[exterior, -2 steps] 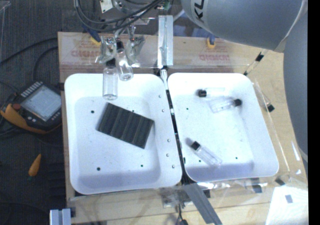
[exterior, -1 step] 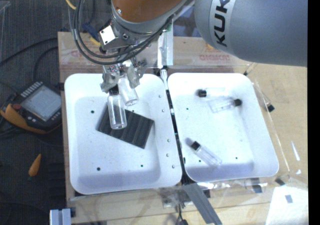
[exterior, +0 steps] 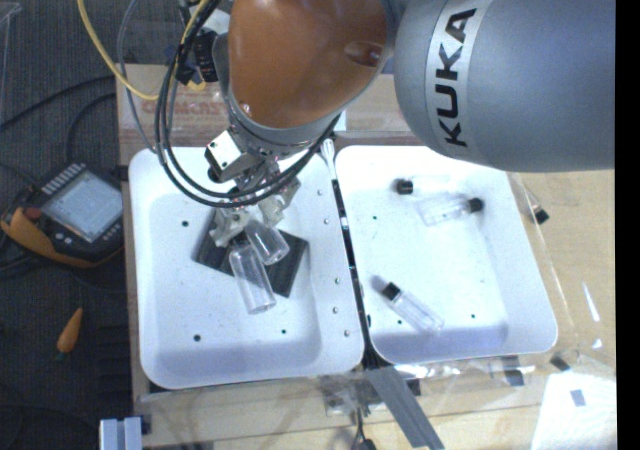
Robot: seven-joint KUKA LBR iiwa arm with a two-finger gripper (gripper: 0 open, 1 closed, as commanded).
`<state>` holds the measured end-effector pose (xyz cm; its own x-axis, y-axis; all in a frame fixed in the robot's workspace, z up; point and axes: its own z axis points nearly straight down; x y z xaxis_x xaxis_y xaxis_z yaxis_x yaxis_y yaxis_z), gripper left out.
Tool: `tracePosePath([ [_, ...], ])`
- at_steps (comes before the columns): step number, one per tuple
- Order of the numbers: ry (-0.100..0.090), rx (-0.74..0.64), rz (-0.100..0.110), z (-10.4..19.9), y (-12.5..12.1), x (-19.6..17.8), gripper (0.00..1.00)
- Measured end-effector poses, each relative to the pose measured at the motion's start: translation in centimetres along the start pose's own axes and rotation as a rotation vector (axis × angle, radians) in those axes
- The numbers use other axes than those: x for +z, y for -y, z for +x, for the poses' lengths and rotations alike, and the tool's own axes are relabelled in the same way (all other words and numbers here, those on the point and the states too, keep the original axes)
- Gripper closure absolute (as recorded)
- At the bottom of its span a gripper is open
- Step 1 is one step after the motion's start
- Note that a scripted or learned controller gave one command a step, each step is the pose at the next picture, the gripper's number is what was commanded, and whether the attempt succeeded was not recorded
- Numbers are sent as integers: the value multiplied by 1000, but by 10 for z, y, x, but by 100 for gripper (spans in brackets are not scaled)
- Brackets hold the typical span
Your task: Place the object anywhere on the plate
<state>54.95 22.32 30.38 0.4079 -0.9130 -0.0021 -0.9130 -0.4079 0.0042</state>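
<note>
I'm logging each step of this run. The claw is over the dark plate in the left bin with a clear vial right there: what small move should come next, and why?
Probably open and lift straight up. The vial already lies across the plate in the left bin, right below the claw. I can't tell whether the claw grips it.

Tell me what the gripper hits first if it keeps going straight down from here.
Most likely the clear vial beneath the gripper, lying across the dark plate in the left bin. Depth is hard to judge; it may already touch.
</note>
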Motion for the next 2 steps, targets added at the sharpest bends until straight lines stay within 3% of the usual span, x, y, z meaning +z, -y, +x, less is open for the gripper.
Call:
tracePosePath([
  [1, 4, -457, 7, 69, 36, -129, 100],
  [2, 5, -534, 7, 48, 99, -128, 100],
])
